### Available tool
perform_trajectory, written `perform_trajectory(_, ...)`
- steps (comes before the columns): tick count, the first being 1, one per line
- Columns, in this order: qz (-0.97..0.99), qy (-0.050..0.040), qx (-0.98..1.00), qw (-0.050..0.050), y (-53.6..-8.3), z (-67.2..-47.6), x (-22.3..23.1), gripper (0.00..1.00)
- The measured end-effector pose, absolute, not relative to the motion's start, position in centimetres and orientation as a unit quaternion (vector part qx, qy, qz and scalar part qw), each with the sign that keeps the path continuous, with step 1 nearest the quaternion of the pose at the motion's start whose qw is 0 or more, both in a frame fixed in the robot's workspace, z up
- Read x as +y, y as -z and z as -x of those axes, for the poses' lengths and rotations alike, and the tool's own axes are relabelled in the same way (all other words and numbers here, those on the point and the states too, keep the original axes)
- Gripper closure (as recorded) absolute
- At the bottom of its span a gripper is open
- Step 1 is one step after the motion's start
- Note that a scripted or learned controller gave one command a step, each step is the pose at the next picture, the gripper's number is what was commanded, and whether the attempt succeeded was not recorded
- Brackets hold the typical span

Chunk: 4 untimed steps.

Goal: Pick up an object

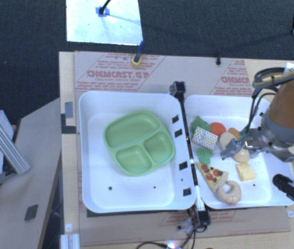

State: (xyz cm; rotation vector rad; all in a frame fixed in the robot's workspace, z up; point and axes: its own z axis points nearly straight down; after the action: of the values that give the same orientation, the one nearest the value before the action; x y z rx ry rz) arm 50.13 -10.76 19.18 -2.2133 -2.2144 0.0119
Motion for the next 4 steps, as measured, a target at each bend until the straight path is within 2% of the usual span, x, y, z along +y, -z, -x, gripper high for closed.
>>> perform_trajectory(1,0.706,-0.0007,-0.708,0.001,-19.7,-50.4,-10.7,0.00)
perform_trajectory(2,0.707,-0.0020,-0.708,0.003,-13.6,-51.1,-10.8,0.00)
perform_trajectory(3,0.707,0.0006,-0.707,0.002,-8.4,-51.2,-10.8,0.00)
perform_trajectory(4,0.707,0.0006,-0.707,0.000,-9.4,-51.4,-10.9,1.00)
